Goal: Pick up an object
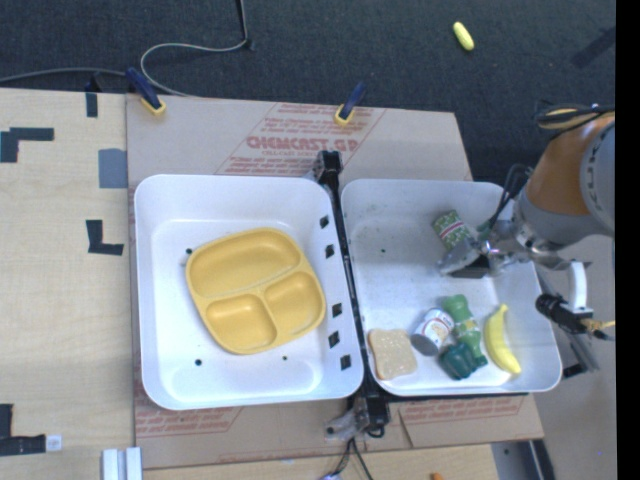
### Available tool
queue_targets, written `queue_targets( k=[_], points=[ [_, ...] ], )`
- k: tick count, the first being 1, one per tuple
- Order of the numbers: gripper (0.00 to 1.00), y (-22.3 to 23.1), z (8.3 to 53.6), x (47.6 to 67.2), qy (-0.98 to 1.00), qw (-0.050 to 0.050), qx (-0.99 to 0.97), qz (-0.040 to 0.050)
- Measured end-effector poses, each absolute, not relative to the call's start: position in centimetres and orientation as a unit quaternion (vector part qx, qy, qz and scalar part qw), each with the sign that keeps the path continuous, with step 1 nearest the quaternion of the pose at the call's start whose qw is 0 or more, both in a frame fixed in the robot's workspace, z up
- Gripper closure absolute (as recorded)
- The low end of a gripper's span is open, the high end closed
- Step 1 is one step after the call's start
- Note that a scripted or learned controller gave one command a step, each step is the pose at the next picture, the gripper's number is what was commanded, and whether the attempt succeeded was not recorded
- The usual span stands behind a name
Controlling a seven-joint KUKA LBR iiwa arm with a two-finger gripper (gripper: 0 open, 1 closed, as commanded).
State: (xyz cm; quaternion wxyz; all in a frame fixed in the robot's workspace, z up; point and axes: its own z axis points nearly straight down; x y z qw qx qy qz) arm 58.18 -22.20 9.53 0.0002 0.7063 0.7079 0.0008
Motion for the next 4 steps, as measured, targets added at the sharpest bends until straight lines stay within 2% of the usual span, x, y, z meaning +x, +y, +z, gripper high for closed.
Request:
queue_targets(
  k=[1, 2, 3, 4],
  points=[
    [0.00, -17.4, 8.7, 64.8, 0.708, 0.003, 0.706, 0.0016],
    [1.00, -17.5, 9.7, 64.8, 0.708, 0.003, 0.706, 0.0004],
    [1.00, -10.8, 14.6, 66.8, 0.708, 0.000, 0.706, 0.0002],
    [1.00, -5.0, 18.4, 65.3, 0.708, -0.001, 0.706, 0.0002]
  ],
)
